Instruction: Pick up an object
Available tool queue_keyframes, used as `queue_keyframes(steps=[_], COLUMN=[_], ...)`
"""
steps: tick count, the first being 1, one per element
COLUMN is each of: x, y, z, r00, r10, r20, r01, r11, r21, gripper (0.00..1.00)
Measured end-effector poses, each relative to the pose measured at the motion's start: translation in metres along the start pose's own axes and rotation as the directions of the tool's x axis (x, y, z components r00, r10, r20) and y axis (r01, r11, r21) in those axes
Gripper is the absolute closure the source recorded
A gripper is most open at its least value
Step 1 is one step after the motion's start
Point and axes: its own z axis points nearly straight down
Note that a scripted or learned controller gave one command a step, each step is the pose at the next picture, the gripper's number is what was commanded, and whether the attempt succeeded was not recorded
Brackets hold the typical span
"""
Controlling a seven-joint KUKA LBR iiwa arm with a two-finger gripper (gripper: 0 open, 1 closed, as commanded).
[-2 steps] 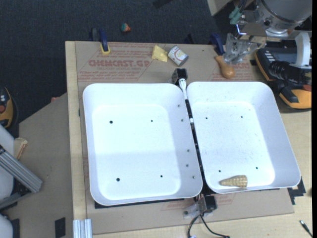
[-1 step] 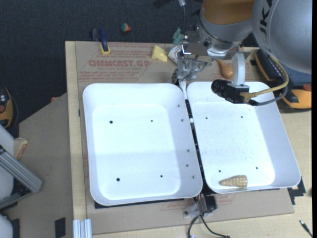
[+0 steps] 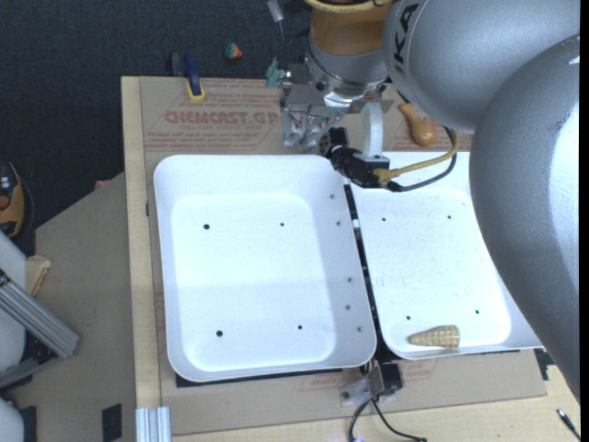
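The shallow white plastic bin on the left has only dark dots on its floor, so nothing in it offers itself for picking. Above its far right corner, over the brown board, hangs the metal two-finger gripper under the arm's orange band; I cannot tell whether its jaws are apart or together, and nothing is visibly held. Further right, the second white bin contains a small tan ridged cone-shaped object, lying on its side near the front edge, well apart from the gripper. I judge the pick not yet begun: approach, descent, grasp and lift remain
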Motion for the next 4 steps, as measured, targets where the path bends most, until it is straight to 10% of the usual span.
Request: queue_keyframes(steps=[1,2,3,4], x=[-0.057,0.024,-0.010,0.000], y=[0.004,-0.002,-0.028,-0.065], z=[-0.063,0.006,-0.054,-0.007], r00=[1.000,1.000,1.000,1.000], r10=[0.010,-0.003,0.007,0.004], r20=[0.001,-0.001,0.000,0.001], r01=[-0.010,0.003,-0.007,-0.004], r11=[1.000,1.000,1.000,1.000], r21=[-0.016,0.001,-0.014,0.001], gripper=[1.00,1.00,1.00,1.00])
